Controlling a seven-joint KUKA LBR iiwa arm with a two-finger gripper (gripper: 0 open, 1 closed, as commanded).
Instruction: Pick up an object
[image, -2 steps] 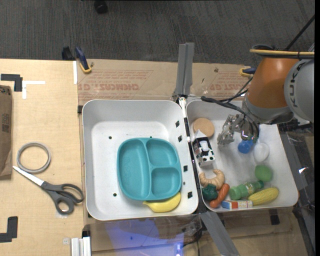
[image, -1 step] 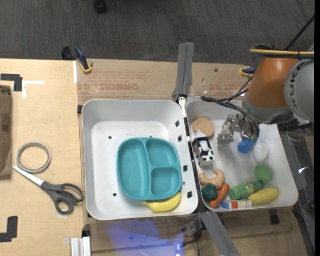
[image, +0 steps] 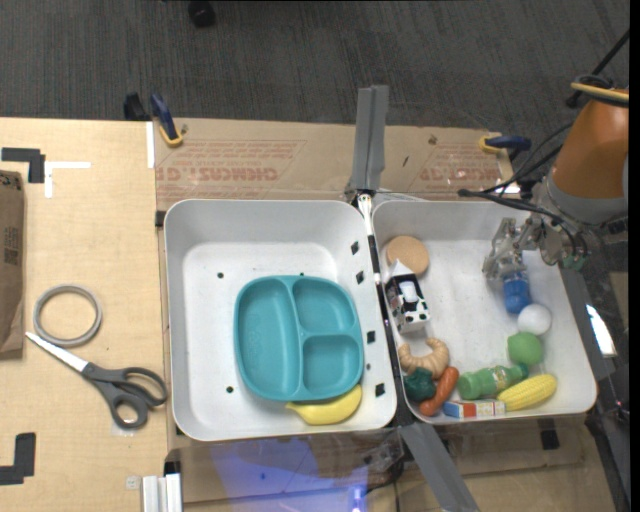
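- You had two white bins side by side on the surface; the left bin (image: 190, 300) carried a teal divided plate (image: 298, 336) with a banana (image: 328, 408) at its near edge.
- The right bin (image: 450, 215) held the clutter, and the arm (image: 598, 150) reached over its far right corner.
- The pincer (image: 512, 250) hung by the bin's right wall, toward the far edge; you could not tell whether it stood apart or together.
- The nearest candidate was the blue object (image: 516, 295), lying just on the near side of the pincer, almost under it.
- Beyond it along the right wall sat a white ball (image: 534, 320) and a green ball (image: 525, 348), further toward the near edge.
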